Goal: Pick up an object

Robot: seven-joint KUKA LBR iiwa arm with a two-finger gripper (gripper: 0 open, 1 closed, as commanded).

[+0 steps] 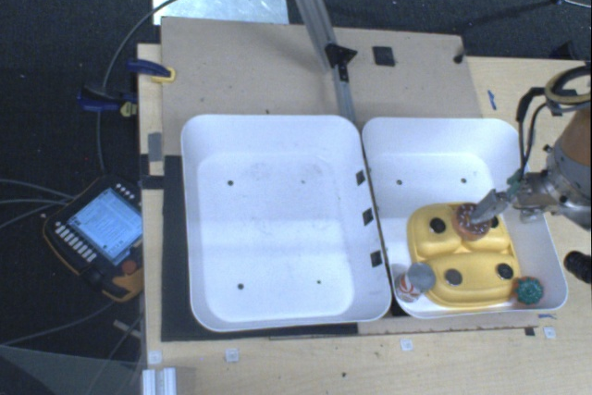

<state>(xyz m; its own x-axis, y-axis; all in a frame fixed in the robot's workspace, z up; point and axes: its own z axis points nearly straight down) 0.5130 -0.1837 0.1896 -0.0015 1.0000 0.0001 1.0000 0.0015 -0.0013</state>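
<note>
Off to the left, on the dark floor beside the bench, a handheld control pendant (99, 236) lies with its screen lit. The left bin (199, 287) sits on the brown board with only small dark dots on its floor. In the right bin (435, 139), things crowd the near right corner: a small grey-capped object (413, 279) at the near left, touching a yellow moulded tray (460, 254) with dark round holes. A brownish ring-shaped piece (475, 221) rests on the tray's far part, and a teal ball (528, 291) sits at its near right corner. The gripper (483, 211) reaches in from the right, its tip right at the ring; whether it grasps anything I can't tell.
</note>
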